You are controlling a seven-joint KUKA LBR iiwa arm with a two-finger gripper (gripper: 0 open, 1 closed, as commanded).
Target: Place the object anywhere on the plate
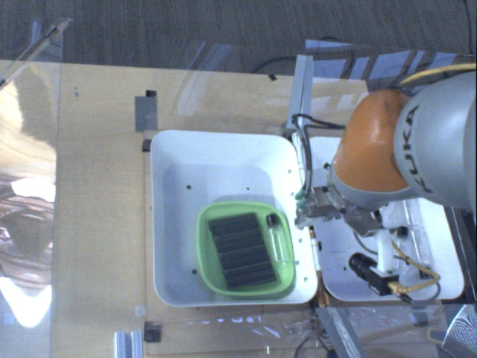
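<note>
Camera view has the dark ribbed block (240,250) lying flat on the green plate (205,239), which sits toward 5 o'clock in the left bin (173,192). So the placing part looks done to me, and flat is probably just how it settled, ribs up. Its long axis runs roughly 11 to 5 o'clock with the ribs crossing it, no obvious front end. The arm (373,151) hangs over the right bin (337,283), with the tool (311,213) at the plate's 2 o'clock by the divider. Can't tell if it's open or closed.
</note>
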